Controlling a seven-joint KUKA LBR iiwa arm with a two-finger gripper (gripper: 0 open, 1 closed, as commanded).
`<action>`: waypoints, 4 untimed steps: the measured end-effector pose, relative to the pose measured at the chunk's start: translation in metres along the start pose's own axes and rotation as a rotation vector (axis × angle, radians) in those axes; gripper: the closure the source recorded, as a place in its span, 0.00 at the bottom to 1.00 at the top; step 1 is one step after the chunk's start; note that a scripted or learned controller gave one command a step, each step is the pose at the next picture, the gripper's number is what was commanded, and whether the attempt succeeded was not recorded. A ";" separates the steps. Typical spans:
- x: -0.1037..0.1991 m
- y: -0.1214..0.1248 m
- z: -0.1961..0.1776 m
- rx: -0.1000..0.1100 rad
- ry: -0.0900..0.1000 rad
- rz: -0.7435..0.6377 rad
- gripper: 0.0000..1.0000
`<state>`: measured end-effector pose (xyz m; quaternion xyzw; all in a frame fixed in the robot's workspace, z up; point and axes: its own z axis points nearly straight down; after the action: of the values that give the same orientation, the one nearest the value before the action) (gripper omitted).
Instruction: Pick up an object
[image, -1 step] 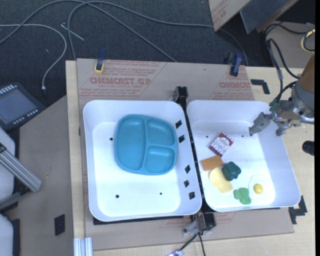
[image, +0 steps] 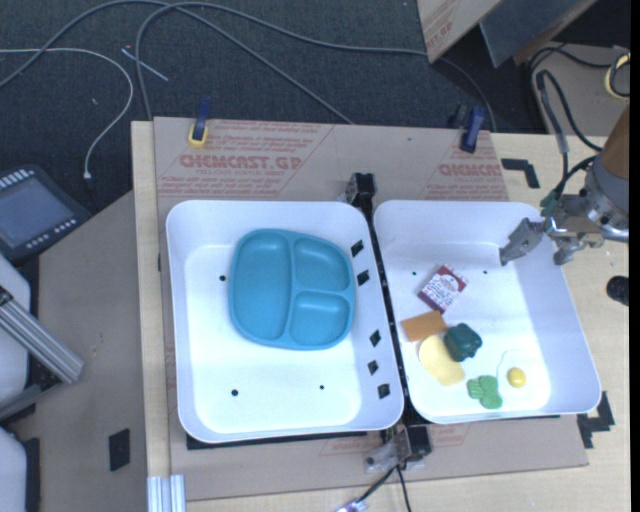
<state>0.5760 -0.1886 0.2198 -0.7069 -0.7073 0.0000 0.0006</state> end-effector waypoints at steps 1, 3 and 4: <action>-0.007 -0.008 0.051 0.005 0.002 0.002 0.00; -0.015 -0.011 0.137 0.004 0.001 0.000 0.00; -0.016 -0.009 0.123 -0.002 0.001 0.000 1.00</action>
<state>0.5669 -0.2041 0.0965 -0.7069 -0.7073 -0.0008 0.0003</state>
